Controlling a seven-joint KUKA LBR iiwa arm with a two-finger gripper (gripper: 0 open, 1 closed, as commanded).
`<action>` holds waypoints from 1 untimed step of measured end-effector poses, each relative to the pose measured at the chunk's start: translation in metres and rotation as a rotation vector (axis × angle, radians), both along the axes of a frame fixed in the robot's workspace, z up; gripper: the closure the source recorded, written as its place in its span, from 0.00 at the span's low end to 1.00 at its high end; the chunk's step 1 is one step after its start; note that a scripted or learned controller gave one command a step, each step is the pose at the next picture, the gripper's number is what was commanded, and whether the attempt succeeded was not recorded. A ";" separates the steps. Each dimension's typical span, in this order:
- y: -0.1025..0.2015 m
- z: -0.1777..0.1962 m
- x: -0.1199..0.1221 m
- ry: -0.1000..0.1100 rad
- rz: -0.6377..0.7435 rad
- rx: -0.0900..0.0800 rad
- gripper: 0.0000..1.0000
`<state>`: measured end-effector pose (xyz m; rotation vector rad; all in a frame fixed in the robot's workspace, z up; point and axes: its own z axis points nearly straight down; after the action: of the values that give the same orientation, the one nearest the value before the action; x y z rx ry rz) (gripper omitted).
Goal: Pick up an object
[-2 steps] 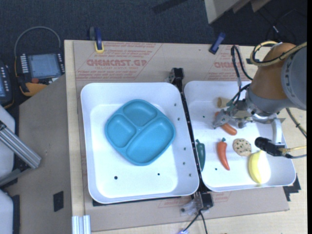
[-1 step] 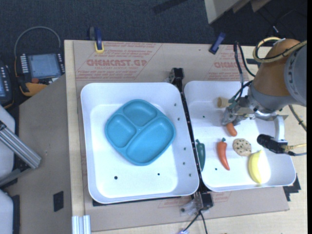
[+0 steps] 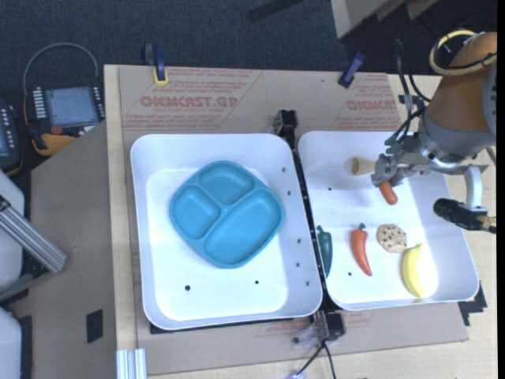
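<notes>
Closest in the right bin (image 3: 442, 294) sit a banana (image 3: 416, 270), a cookie (image 3: 391, 237), a carrot (image 3: 360, 251) and a green pepper (image 3: 324, 248). Further back the gripper (image 3: 387, 176) hovers right over a small orange sausage (image 3: 388, 193); can't tell its grip. Cork (image 3: 362, 165) beyond. Blue plate (image 3: 226, 212) in the left bin (image 3: 150, 212).

Open floor is left in the right bin (image 3: 339, 290) along its left half, apart from a green pepper (image 3: 324, 249). Toward the right, passage is crowded by the orange chili (image 3: 360, 250), cookie (image 3: 391, 238) and banana (image 3: 415, 270).
</notes>
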<state>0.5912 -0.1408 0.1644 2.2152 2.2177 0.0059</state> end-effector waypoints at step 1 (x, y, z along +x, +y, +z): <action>0.009 0.049 0.005 0.000 0.001 0.000 1.00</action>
<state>0.5962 -0.1322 0.2134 2.2141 2.2193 0.0060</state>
